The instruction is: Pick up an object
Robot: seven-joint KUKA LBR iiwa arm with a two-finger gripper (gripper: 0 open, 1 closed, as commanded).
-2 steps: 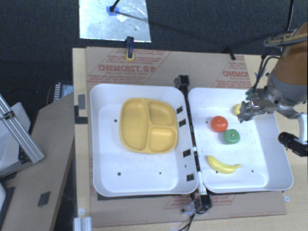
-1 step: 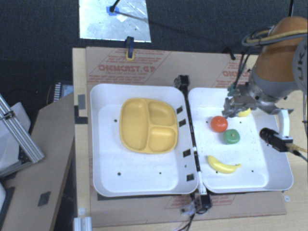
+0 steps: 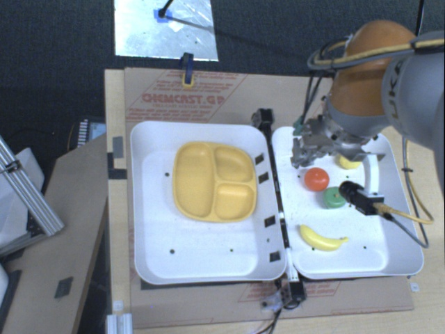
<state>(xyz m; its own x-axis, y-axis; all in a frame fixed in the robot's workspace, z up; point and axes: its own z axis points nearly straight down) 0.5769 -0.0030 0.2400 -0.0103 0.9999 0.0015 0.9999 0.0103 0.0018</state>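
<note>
Just below the hand, a red tomato lies in the right bin, a green round piece beside it and a banana nearer the front rim with open floor around. Whether the hand grips anything cannot be told. A yellow divided plate sits mid left bin.

From where I'm sitting the bench is a tan wooden top with a printed cardboard sheet laid flat on it. Two shallow white bins sit on the cardboard, left bin and right bin, touching along the middle.
</note>
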